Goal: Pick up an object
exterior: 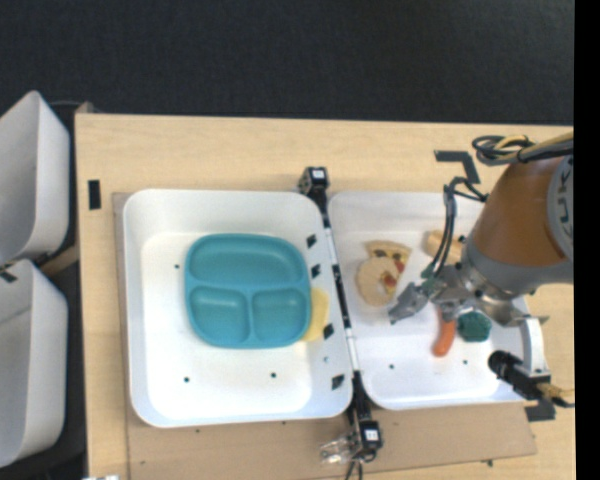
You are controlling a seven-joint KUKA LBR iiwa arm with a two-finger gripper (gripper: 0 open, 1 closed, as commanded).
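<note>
My gripper (456, 306) hangs low over the right bin (400, 388), under the arm's orange band. Directly below it lie an orange carrot-like piece (444, 340) and a teal round piece (473, 326), touching each other. The wrist hides part of the teal piece. Just left of the gripper lies a tan pizza-slice toy (381, 270) with red spots. A small tan piece (435, 240) sits behind it near the arm. I see nothing held off the bin floor.
The left bin (160, 388) holds a teal divided plate (248, 290) with a yellow piece (320, 314) poking out from under its right edge. A ridge with black clips (332, 298) separates the bins. Cables (500, 148) lie on the bench at the back right.
</note>
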